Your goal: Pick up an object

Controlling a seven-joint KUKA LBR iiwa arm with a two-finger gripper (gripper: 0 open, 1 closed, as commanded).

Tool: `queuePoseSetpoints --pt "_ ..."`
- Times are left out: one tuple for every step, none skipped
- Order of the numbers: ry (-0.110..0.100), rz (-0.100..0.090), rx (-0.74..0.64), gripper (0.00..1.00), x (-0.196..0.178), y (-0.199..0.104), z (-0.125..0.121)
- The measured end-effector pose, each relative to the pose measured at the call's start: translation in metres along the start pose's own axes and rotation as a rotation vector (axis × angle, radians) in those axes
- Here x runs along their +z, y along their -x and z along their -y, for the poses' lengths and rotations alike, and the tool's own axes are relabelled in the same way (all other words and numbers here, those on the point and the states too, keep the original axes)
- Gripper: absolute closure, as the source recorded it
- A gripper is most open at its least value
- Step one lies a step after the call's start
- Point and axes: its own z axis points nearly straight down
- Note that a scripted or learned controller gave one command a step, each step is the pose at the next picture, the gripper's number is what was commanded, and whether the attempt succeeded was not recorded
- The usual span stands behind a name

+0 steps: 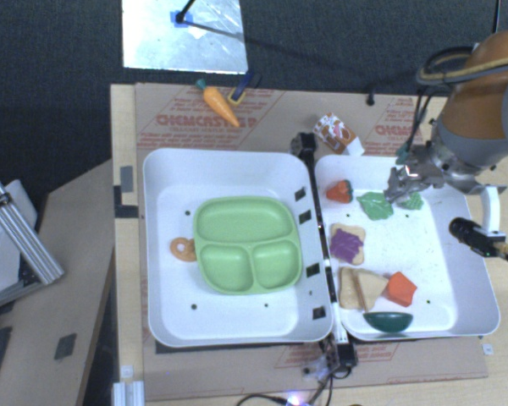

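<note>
Two white bins, ridged green tray (three-sectioned)

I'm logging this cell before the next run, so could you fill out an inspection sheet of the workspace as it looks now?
Surface: bench with two white bins side by side, left bin and right bin.
Job's things: in the right bin, a red piece, a green leafy piece, a purple piece, a tan slice, an orange block and a dark green piece.
Clutter: green divided tray and a small pretzel-like ring in the left bin; toy carrot and a small packet on the bench behind.
Tool: the tool sits low over the right bin's far side, by the green leafy piece; finger state unclear.
Cables: dark loop by the arm.
Surroundings: shiny sheet behind the bench.
</note>
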Motion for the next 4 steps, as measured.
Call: queuePoseSetpoints --pt "0.001 -0.002 -0.005 1.00 -0.007 -0.049 -0.013" --pt "0.002 -0.002 -0.005 1.00 -0.015 -0.096 -0.037" --pt "0.001 -0.002 -0.004 1.00 -0.010 -0.137 -0.064" --pt "0.000 -0.001 -0.003 1.00 0.004 -0.172 -0.072"
